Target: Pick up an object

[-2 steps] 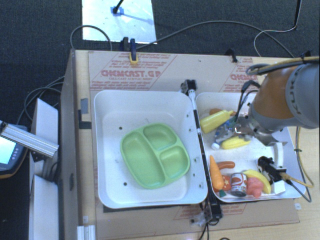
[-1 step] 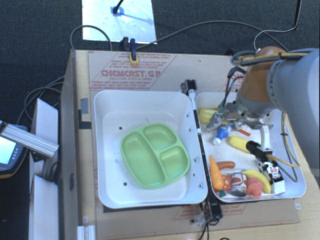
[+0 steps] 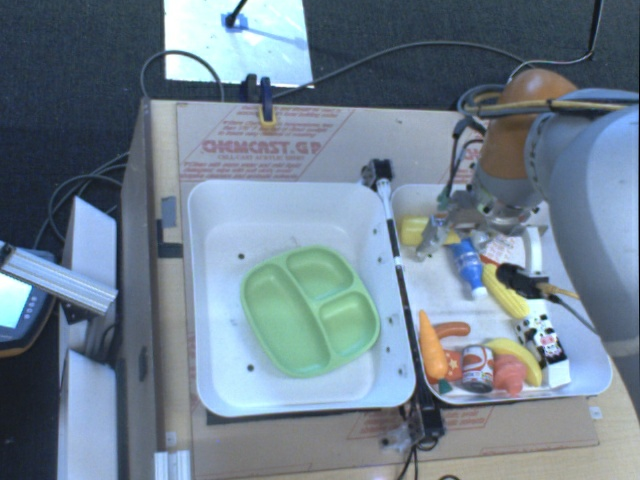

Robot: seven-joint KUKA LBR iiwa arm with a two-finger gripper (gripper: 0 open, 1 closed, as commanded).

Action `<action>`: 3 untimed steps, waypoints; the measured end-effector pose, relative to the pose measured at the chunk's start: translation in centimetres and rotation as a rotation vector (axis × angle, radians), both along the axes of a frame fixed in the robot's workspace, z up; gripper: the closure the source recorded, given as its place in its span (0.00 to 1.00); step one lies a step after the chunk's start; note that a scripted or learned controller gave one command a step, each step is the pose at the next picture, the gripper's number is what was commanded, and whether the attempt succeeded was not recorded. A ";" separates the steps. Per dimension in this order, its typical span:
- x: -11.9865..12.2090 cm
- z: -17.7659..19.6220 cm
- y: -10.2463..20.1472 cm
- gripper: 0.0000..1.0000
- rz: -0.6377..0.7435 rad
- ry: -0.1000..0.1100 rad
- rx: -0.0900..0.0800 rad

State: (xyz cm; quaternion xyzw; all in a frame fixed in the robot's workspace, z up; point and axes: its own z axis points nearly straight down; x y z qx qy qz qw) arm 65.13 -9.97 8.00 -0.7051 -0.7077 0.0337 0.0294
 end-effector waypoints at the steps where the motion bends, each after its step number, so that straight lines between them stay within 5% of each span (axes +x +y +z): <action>1: -0.2 0.9 -0.2 1.00 0.003 0.006 -0.004; 2: -1.9 12.9 3.1 1.00 0.002 -0.097 0.006; 3: -2.1 12.7 3.1 0.00 0.001 -0.092 0.006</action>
